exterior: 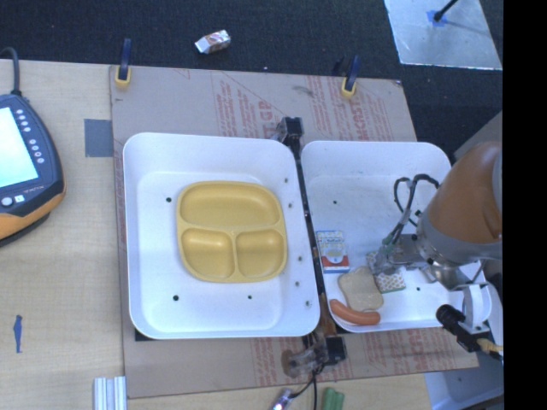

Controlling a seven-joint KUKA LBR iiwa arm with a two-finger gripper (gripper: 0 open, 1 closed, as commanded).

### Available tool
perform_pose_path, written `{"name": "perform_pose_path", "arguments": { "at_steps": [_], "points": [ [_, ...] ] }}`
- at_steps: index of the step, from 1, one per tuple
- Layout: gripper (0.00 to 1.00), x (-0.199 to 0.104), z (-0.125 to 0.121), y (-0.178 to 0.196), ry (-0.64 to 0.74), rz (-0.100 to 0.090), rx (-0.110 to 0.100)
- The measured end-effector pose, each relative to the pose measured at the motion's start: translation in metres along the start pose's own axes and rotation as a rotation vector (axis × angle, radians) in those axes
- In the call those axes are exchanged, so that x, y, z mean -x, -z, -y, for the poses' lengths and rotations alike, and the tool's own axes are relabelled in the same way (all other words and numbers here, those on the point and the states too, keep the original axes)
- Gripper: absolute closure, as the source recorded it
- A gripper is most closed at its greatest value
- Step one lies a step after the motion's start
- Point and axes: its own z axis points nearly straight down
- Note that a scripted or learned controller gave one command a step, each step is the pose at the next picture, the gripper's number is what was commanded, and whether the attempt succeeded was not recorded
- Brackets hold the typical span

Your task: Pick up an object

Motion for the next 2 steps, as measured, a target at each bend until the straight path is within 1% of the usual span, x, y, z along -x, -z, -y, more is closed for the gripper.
{"name": "perform_pose_path", "arguments": {
  "at_steps": [1,2],
  "points": [
    [0.0,0.0,0.0,0.0,0.0,0.0,0.0],
    [1.0,0.001,-0.001,0.01,0.006,0.002,0.001]
  ]
}}
